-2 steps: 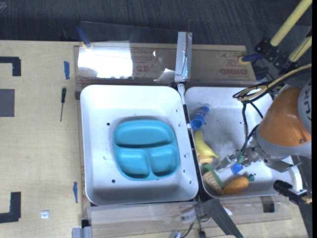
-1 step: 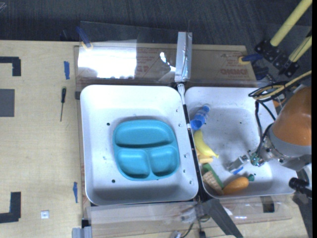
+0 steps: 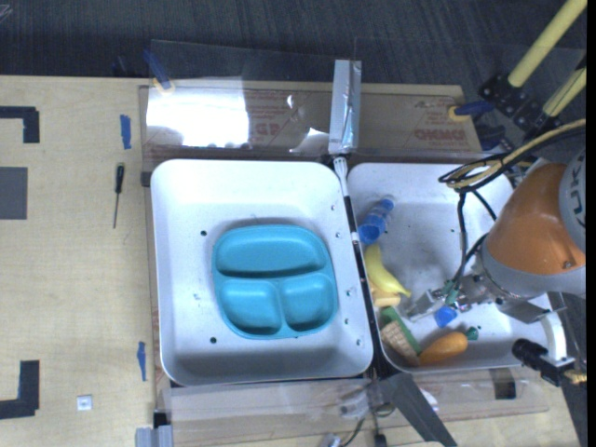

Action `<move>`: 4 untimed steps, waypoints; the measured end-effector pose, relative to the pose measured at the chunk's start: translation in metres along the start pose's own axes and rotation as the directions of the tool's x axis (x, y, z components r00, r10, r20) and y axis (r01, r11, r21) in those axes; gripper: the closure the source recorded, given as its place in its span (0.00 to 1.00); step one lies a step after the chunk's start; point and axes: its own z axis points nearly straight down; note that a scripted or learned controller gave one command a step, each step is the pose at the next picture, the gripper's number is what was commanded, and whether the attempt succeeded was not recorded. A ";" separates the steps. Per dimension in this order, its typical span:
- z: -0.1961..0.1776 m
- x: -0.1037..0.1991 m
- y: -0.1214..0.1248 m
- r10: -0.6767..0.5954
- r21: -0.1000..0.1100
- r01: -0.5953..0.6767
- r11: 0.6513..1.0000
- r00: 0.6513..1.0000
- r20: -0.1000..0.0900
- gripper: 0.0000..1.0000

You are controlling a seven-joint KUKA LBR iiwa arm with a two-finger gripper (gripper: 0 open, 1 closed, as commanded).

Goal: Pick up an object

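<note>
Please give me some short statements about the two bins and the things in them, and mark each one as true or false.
1. A blue divided tray lies in the left bin. True.
2. The banana lies in the left bin. False: it is in the right bin, near the wall between the two bins.
3. The gripper is over the right bin. True.
4. The orange carrot-like toy lies at the far edge of the right bin. False: it is at the near edge, beside the gripper.
5. A blue bottle-like object lies in the right bin, beyond the banana. True.
6. The tray has one compartment. False: it has three, one long and two smaller.
</note>
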 end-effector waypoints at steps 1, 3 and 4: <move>0.001 -0.040 -0.009 -0.100 0.000 0.100 0.995 0.995 0.000 0.00; 0.001 -0.035 -0.010 0.043 0.005 -0.043 0.999 0.999 -0.007 0.00; -0.011 -0.035 -0.008 0.042 -0.001 -0.042 0.999 0.999 -0.001 1.00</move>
